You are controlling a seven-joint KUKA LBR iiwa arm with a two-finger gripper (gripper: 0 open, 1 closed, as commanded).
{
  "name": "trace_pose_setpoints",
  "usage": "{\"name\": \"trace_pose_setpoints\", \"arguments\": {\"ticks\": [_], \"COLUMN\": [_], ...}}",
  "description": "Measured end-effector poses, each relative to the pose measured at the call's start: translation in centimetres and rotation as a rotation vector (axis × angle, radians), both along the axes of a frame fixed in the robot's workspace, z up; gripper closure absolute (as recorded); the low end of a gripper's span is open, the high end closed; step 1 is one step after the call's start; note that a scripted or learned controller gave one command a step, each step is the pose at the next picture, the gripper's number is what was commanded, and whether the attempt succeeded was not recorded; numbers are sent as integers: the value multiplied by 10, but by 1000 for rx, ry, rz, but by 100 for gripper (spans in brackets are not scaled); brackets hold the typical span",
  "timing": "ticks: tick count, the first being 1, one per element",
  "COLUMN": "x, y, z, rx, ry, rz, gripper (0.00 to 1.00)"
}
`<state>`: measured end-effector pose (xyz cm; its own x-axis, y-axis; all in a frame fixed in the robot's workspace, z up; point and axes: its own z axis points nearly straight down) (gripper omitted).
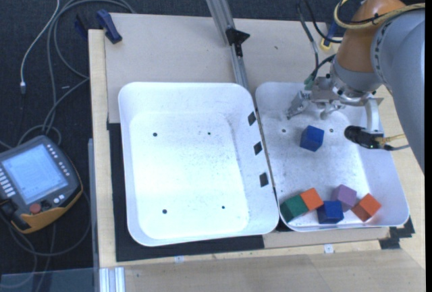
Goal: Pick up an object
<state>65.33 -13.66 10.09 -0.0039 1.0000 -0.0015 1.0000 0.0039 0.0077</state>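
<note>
Blue block (312, 137) sits free mid-bin, just below the pincer (312, 103), spread wide and holding nothing. Approach step; next: descend around it and close.

Arm (405, 34): broad grey casing, smooth and rounded, entering from three o'clock. Orange band (361, 31) above the wrist, glossy, with a yellow cable (345, 2) looped over it at twelve o'clock and black cables trailing beside. Below the band, a metallic grey wrist flange. Gripper (312, 107): small, pale metal, angular parts. A black cylindrical fitting (361, 136) projects at five o'clock.
</note>
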Motion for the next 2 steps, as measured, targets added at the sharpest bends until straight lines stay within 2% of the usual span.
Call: {"name": "trace_pose_setpoints", "arguments": {"ticks": [1, 2], "x": [-50, -67], "y": [29, 47], "z": [-1, -1], "rx": [4, 3], "ry": [13, 12], "rz": [-3, -2], "gripper": [0, 0]}}
